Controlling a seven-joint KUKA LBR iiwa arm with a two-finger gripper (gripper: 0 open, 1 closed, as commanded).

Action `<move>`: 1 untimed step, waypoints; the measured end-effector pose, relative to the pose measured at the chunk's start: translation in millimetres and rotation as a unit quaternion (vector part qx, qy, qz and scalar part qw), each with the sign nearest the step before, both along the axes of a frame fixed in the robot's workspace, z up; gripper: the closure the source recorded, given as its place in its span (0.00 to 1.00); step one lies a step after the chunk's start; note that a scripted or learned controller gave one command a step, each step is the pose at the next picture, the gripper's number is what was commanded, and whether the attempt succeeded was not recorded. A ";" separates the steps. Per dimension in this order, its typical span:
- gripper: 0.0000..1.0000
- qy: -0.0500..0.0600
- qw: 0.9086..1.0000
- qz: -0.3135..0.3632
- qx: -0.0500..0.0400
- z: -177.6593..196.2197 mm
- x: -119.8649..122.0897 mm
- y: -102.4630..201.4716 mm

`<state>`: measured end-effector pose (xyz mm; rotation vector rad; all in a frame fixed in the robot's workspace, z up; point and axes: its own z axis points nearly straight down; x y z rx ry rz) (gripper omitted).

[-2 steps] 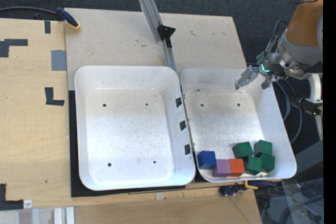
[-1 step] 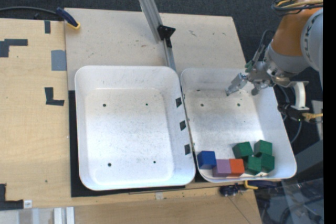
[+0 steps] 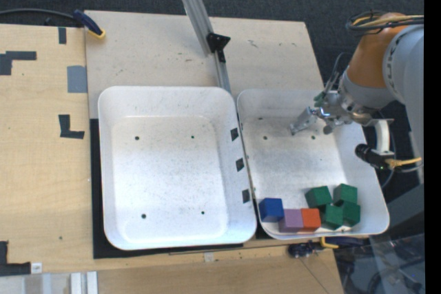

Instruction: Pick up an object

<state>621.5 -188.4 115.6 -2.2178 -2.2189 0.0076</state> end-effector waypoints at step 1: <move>0.00 -0.001 1.000 0.000 0.000 -25.8 -0.9 0.9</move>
